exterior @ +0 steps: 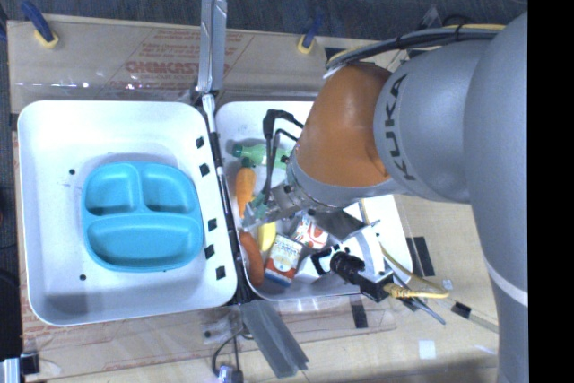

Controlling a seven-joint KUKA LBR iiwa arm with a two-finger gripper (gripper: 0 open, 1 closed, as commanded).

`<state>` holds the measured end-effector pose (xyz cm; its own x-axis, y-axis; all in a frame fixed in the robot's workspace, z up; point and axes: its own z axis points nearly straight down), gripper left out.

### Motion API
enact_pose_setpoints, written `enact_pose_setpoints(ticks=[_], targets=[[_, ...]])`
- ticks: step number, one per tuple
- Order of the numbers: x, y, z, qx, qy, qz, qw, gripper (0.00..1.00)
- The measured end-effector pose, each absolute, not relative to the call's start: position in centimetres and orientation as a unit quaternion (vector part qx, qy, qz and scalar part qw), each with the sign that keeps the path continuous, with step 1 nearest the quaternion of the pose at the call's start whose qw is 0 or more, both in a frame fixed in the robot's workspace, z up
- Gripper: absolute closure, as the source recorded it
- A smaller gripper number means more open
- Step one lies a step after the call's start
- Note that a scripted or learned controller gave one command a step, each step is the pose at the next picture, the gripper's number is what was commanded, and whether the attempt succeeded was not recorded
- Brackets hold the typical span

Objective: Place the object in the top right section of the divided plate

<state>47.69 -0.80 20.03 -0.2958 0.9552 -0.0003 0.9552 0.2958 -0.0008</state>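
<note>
1. The grey arm (448, 112) with its orange band (345, 126) reaches in from 3 o'clock and covers much of the right bin (235, 117).
2. The left bin (45, 220) holds the blue divided plate (141, 215), whose sections are bare.
3. The gripper (269, 206) hangs low over the right bin's clutter; whether it is apart or together, I cannot tell.
4. At the gripper's 6 o'clock lies a small carton (282, 257), with a carrot-like orange piece (244, 189) at its 9 o'clock and a green object (251, 153) at 12 o'clock.
</note>
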Motion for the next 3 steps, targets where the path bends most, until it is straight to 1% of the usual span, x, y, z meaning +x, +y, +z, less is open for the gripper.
enact_pose_setpoints(ticks=[1,2,3], targets=[[47.6,-0.8,19.1,-0.577,-0.817,0.0012,0.002,1.00],[47.6,-0.9,19.1,-0.550,-0.835,0.0011,0.002,1.00],[50.3,-0.6,19.1,-0.550,-0.835,0.0006,0.001,1.00]])
